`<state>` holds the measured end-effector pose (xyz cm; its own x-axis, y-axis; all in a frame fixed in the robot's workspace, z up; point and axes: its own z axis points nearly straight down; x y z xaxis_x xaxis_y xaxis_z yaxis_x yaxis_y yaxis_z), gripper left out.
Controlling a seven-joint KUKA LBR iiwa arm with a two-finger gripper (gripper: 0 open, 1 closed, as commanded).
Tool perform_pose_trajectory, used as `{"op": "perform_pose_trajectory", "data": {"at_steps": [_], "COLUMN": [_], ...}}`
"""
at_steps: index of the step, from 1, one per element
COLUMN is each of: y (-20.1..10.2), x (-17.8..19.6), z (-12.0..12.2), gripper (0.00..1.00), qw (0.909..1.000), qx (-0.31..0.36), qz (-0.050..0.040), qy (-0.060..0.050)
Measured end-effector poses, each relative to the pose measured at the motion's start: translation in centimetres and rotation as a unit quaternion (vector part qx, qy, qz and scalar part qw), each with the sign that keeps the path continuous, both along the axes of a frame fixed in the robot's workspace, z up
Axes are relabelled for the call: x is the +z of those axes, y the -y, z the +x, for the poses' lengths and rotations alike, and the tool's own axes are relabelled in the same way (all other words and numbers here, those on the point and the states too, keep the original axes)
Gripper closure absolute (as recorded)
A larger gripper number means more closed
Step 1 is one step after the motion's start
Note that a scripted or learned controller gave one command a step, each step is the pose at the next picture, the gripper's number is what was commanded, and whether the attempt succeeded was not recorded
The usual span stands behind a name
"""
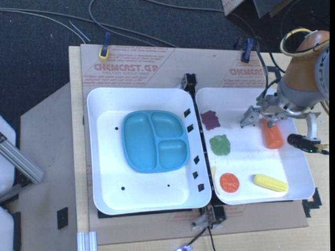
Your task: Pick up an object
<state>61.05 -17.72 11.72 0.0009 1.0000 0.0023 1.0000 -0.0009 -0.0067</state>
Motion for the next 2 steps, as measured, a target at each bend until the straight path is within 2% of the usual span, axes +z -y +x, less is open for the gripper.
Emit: {"op": "perform_pose_trajectory", "data": {"at_steps": [1,2], "y": [0.0,0.0], "x": [1.5,5.9], "z": [0.3,0.5], "gripper": [1.00,1.00], "qw": [1.0000,1.0000], "qx": [0.000,0.001], "qz": [-0.0009,-0.0018], "qy": [0.004,0.006]}}
